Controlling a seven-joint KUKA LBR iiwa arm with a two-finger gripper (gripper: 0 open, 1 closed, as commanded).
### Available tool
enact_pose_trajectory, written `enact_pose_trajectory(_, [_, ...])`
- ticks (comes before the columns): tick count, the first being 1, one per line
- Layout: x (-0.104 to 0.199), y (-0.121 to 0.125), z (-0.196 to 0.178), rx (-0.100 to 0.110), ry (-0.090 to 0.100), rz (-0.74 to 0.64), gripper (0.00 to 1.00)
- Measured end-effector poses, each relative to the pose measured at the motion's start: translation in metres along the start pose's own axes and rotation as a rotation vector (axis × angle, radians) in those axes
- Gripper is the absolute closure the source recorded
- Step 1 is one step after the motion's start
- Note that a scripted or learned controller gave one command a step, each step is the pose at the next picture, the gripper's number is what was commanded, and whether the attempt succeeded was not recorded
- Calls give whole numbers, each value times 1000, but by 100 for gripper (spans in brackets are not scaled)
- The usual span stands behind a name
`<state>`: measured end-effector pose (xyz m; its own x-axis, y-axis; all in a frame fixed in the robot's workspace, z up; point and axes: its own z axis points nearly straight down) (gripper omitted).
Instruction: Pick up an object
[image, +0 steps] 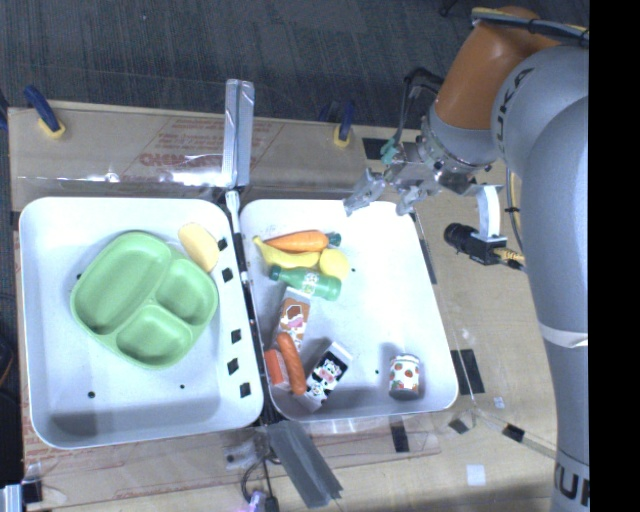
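Your gripper (378, 192) is hanging over the far edge of the right bin (430, 290), fingers spread apart and gripping nothing, arm (540, 120) coming in from the right. Pickable stuff is all sitting in that right bin: carrot (296, 241) lying on top of the banana (285, 257), lemon (335, 264) touching them, green bottle (311, 285) just below, then a small carton (292, 318), sausage (291, 362), cow-print box (325, 374) and a little jar (404, 375) near the front. Left bin (50, 330) is holding a green divided tray (145, 297) with a yellow piece (199, 246) beside its far corner
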<state>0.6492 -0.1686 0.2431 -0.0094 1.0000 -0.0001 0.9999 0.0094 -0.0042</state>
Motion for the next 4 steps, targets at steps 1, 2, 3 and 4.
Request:
enact_pose_trajectory(1, [48,-8,135,-7,0,97,0])
enact_pose_trajectory(2, [49,-6,125,-10,0,93,100])
enact_pose_trajectory(3, [49,-6,125,-10,0,93,0])
enact_pose_trajectory(4, [49,-6,116,-9,0,90,100])
